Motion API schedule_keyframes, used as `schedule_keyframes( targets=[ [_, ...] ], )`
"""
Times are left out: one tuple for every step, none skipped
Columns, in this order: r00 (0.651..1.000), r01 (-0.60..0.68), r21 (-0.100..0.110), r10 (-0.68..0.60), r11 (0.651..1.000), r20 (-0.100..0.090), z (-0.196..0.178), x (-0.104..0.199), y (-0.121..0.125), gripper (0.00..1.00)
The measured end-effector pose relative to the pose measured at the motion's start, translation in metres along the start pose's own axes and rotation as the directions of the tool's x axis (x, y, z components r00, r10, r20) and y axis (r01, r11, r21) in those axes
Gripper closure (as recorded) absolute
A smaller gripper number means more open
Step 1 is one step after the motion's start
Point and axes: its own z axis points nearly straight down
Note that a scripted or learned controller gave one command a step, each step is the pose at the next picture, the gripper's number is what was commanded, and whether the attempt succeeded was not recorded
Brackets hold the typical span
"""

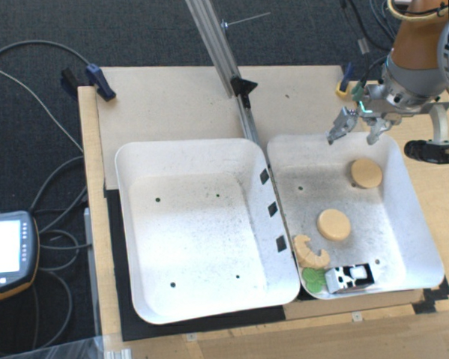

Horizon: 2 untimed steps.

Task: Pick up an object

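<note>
My gripper (pixel 355 130) hangs over the far edge of the right bin (pixel 414 225), its two fingers spread apart with nothing between them. Below it in that bin lie two tan wooden discs: one (pixel 366 173) near the far right wall, a little toward the camera from the gripper, and one (pixel 334 225) in the middle. At the bin's near left corner sit a tan curved piece (pixel 308 251), a green flat piece (pixel 314 280) and a small black-and-white block (pixel 350 276).
The left bin (pixel 134 165) stands beside the right one, divided by a ridge with black clips (pixel 272 209). A metal rail (pixel 216 44) slants in from the top. A blue clamp (pixel 99 80) sits at the bench's far left corner.
</note>
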Motion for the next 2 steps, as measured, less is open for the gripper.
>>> schedule_keyframes(
  targets=[
    [1.000, 0.001, -0.005, -0.001, 1.000, 0.002, -0.003, 0.000, 0.001, 0.00],
    [1.000, 0.002, -0.001, -0.002, 1.000, 0.001, 0.041, -0.001, 0.007, 0.00]
  ],
)
